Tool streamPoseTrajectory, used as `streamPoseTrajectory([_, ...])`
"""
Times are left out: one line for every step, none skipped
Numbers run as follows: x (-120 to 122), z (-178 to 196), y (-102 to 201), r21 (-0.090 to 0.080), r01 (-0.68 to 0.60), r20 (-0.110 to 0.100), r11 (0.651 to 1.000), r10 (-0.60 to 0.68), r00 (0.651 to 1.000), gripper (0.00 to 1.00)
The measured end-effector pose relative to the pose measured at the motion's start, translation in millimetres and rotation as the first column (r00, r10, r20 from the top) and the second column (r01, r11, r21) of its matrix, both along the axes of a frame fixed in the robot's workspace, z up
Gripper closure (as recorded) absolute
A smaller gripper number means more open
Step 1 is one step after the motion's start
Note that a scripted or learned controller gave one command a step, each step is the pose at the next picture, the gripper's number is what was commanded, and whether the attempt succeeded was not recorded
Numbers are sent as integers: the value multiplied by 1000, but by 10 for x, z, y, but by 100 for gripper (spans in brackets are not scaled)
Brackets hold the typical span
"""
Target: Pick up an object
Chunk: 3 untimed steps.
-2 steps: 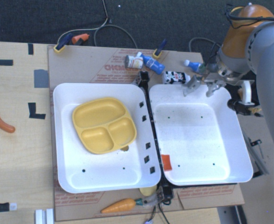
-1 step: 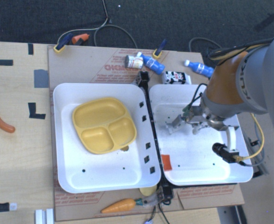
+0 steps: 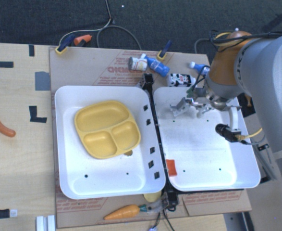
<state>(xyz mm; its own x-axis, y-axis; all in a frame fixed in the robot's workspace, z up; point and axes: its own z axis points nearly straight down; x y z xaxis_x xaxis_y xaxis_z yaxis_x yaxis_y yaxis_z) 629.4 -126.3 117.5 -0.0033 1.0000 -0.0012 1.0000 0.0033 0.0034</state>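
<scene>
My gripper [image 3: 189, 110] hangs over the back left part of the right bin [image 3: 237, 177], just above its floor. Its two metal fingers stand apart, open, with nothing between them. A small orange-red block [image 3: 171, 167] lies near the front left corner of that bin, well in front of the gripper. The left bin [image 3: 66, 167] holds a yellow divided plate [image 3: 107, 128], with a small brown item [image 3: 127, 153] peeking out from under its front edge.
Behind the bins lie a blue and white bottle [image 3: 150, 64] and a small black-and-white item [image 3: 180, 80]. A carrot [image 3: 123, 211] lies in front of the bins. A sausage [image 3: 3, 125] rests on the bench far left. A black divider runs between the bins.
</scene>
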Motion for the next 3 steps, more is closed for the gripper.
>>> streamPoseTrajectory([-7,-338,326,-2,1,-3,1000,-1,1000,0])
streamPoseTrajectory([410,-319,147,1,1,0,1000,-1,1000,0])
streamPoseTrajectory([400,-215,148,-2,0,0,1000,0,1000,100])
